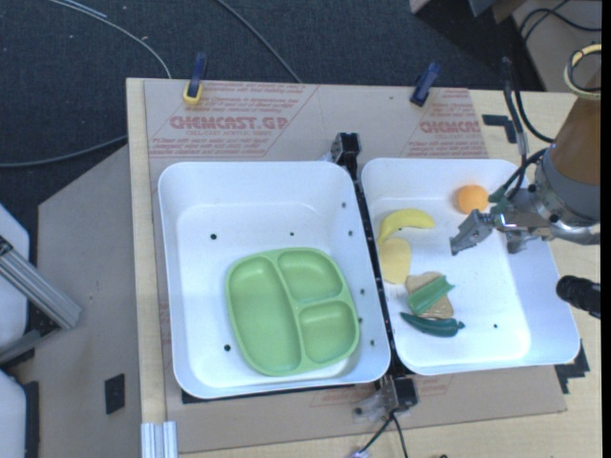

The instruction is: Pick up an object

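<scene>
The right bin (535, 342) holds an orange ball (471, 198), a yellow banana (406, 222), a pale yellow piece (395, 260), a green-and-tan sandwich-like toy (430, 294) and a dark green pepper (434, 325). My gripper (493, 237) hangs over the middle of this bin, just below the ball and to the right of the banana. Its fingers (467, 234) are spread, so it is open with nothing between them. The arm's orange band (580, 141) rises at the right edge.
The left bin (191, 208) contains a light green divided plate (291, 308). A black clip (346, 148) sits where the two bins meet at the back. Blue clamps (425, 82) hold the board's far edge.
</scene>
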{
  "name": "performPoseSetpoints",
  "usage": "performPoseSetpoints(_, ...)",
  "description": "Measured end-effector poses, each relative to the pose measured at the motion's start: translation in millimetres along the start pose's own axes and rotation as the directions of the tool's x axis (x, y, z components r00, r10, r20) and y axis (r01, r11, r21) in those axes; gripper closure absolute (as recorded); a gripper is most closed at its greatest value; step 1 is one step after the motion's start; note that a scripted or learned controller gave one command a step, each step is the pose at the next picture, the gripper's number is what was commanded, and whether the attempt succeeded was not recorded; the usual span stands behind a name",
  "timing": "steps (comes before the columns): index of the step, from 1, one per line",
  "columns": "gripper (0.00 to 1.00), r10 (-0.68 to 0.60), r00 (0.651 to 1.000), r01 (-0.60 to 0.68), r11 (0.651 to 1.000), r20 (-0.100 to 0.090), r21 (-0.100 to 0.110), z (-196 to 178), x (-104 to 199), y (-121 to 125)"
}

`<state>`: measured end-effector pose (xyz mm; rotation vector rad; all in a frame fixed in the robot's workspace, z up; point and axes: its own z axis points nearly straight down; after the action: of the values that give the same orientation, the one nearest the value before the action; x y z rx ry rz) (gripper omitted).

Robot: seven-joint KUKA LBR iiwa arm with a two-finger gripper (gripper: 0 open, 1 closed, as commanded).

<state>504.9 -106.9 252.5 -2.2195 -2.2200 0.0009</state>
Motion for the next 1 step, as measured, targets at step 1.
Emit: performPoseSetpoints(1, 0.00, 0.001, 1.000, -0.001, 1.000, -0.001, 0.006, 60.4, 8.0, 2.2)
